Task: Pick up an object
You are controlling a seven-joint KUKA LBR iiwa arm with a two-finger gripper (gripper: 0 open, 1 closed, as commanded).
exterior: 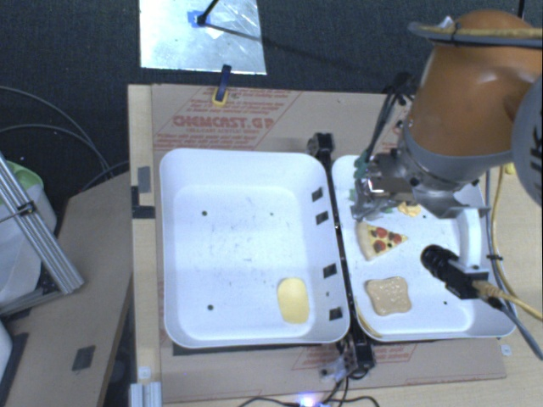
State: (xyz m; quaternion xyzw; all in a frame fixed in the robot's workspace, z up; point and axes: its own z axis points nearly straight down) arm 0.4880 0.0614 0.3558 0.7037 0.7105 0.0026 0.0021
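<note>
Jaws: the gripper [371, 186] hung over the upper left of the right bin [488, 325]; whether open or closed, I could not tell.
Nearest thing: pizza slice [380, 239], just below the gripper at 6 o'clock, in the right bin.
Its long axis: roughly 8 to 2 o'clock.
Further off: toast [389, 296], also toward 6 o'clock.
Other bin: a yellow piece [293, 299] in the left bin [182, 164], at 7 o'clock, well apart.

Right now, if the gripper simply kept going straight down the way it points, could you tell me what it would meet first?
Probably the upper tip of the pizza slice or the right bin floor beside it; the gripper sits just above that slice, though depth is unclear from this slant.
</note>
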